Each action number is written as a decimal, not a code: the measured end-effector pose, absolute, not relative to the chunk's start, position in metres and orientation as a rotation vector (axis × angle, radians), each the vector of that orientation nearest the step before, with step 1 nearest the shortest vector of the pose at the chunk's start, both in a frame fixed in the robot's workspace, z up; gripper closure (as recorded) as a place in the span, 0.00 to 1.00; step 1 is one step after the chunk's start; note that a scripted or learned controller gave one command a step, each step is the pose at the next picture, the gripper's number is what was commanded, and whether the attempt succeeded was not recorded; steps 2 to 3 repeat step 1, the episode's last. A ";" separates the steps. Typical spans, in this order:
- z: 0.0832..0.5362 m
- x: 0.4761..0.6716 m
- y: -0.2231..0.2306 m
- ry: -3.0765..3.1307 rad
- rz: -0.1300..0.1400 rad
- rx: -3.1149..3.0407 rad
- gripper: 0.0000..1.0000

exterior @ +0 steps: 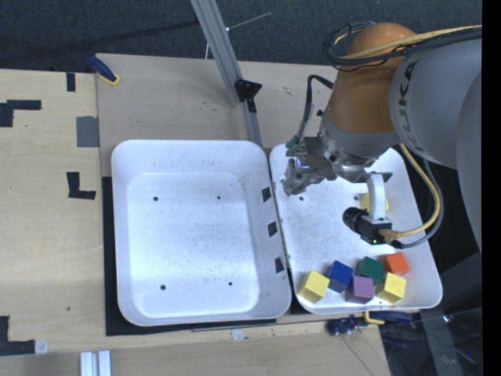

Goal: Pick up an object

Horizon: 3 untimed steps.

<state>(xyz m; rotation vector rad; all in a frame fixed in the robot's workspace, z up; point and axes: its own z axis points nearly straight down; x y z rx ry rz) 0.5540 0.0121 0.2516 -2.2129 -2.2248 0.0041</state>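
Candidate blocks cluster at the lower right of the frame in the right bin (313, 233): yellow block (315, 285), blue block (340, 273), purple block (362, 287), green block (369, 269), orange block (397, 262). Gripper (297, 177) hangs near the bin's upper left, well apart; finger state: cannot tell. Judged approach step; next needs travel toward the cluster, then descent.
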 end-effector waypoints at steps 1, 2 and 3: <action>0.235 0.533 0.067 -2.226 0.004 -2.211 1.00; 0.235 0.533 0.067 -2.226 0.004 -2.211 1.00; 0.235 0.533 0.067 -2.226 0.004 -2.211 1.00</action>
